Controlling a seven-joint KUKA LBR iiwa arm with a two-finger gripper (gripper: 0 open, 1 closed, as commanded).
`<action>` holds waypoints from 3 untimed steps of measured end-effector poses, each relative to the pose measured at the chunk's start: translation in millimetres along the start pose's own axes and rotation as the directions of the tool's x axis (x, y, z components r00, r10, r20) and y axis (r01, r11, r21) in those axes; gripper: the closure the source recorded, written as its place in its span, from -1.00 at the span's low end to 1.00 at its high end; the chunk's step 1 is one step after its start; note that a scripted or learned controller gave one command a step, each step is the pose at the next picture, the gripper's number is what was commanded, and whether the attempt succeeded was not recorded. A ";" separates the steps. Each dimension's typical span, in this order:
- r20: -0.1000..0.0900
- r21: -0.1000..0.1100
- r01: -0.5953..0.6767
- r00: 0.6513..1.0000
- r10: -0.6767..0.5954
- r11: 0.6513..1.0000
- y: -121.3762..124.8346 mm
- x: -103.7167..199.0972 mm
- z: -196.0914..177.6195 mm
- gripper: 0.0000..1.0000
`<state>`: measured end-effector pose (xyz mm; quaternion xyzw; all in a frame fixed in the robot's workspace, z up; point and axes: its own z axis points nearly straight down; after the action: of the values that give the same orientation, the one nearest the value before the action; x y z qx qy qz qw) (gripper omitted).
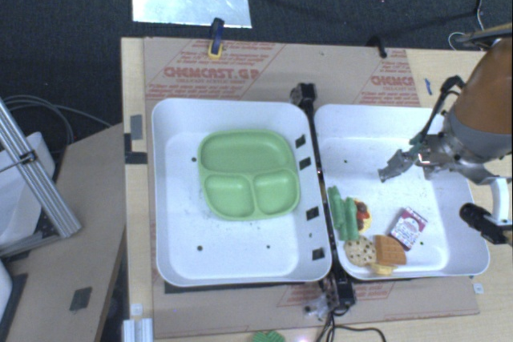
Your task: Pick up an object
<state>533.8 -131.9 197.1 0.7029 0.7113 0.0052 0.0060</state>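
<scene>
The gripper [394, 169] hovers over the right bin [353, 132], fingers parted, holding nothing. The red packet [408, 227] lies near it, toward the bin's front edge.

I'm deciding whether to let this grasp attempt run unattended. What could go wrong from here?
1. The cookie, waffle, green toy and red packet crowd the right bin's front corner, so a grasp may catch two or knock neighbours.
2. They lie near the bin wall, which the fingers might strike.
3. The gripper hangs over bare floor, so closing there would likely grab nothing.
</scene>
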 end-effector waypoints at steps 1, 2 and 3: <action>-0.003 0.011 -0.003 1.000 0.003 1.000 -30.5 54.1 -43.9 -1.00; -0.003 0.008 0.000 1.000 0.000 1.000 -43.3 124.5 -98.7 -1.00; -0.002 0.022 -0.010 1.000 0.010 1.000 -46.8 139.5 5.2 -1.00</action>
<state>485.5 7.0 191.0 0.7063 0.7079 -0.0020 -0.0027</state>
